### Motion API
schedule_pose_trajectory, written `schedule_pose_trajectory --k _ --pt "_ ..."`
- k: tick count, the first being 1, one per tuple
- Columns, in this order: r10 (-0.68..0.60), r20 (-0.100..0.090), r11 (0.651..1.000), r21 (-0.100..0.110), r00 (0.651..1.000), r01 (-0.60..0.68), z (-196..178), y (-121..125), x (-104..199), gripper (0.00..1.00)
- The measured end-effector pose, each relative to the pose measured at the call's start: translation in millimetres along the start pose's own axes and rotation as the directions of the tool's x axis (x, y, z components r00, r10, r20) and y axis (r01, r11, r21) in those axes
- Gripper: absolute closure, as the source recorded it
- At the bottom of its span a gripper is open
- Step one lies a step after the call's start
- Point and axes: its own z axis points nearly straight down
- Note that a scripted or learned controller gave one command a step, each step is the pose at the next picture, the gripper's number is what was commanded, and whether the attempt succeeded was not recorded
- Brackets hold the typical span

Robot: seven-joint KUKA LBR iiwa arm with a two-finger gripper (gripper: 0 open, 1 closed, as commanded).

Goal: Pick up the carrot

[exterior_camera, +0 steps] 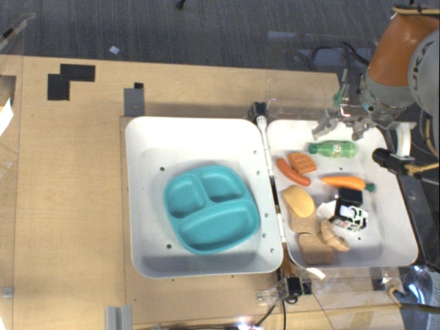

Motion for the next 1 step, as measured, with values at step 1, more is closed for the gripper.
schedule_pose_trajectory --k 1 --pt "-0.121 0.0 0.993 -0.004 0.993 0.121 97.5 -85.0 -13.0 0.0"
